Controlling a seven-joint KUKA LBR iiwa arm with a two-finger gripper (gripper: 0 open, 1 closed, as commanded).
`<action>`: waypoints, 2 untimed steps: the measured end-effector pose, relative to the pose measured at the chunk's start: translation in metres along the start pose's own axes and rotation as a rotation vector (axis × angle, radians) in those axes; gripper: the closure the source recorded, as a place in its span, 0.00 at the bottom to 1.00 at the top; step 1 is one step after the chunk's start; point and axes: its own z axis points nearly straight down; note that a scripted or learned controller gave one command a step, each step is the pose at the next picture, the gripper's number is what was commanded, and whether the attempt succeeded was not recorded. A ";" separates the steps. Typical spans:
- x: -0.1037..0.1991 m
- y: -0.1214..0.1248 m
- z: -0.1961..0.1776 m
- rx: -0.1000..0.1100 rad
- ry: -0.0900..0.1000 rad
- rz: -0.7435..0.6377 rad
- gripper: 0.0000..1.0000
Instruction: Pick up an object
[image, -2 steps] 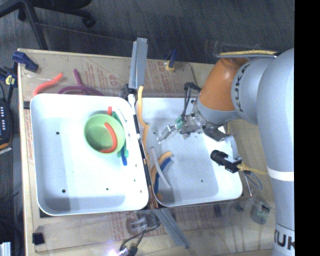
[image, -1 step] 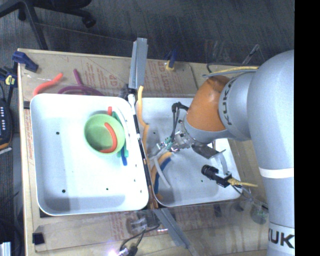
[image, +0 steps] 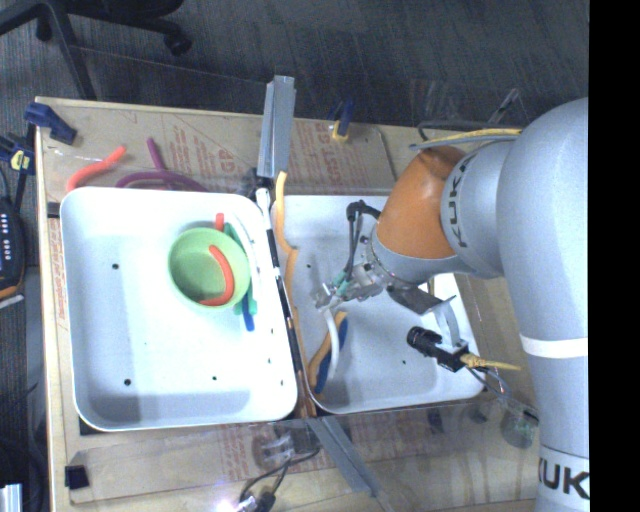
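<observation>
Edges and room: two white bins are set side by side on the bench (image: 200, 140), their inner walls almost touching. The left bin (image: 90, 300) is bare across its left side and its near half. The far and right parts of the right bin (image: 385, 375) are covered by the grey arm (image: 500, 210); a patch of bare floor is seen near its middle, towards the near wall.

Contents, left bin: a green bowl (image: 200, 262) is placed right of centre, with a red-orange curved piece (image: 228, 278) lying inside it against the right rim. A blue marker (image: 248, 316) is seen just beside the bowl on its near right.

Contents, right bin: an orange strip (image: 291, 262) is laid along the left wall. A blue stick (image: 340, 328) is found left of centre, running towards the near wall.

Outside the bins: an orange tube (image: 95, 168) and a purple tube (image: 160, 181) are left on the bench beyond the left bin's far edge.

Gripper: the gripper (image: 335, 293) is held low over the left part of the right bin, close to the orange strip and just beyond the far end of the blue stick. Whether contact is made cannot be told. Whether it is released or clenched cannot be told either, and nothing is seen to be carried.
</observation>
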 end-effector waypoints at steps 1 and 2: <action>0.000 0.000 0.000 0.001 0.000 0.000 0.00; 0.005 -0.061 0.012 0.004 0.005 0.114 0.00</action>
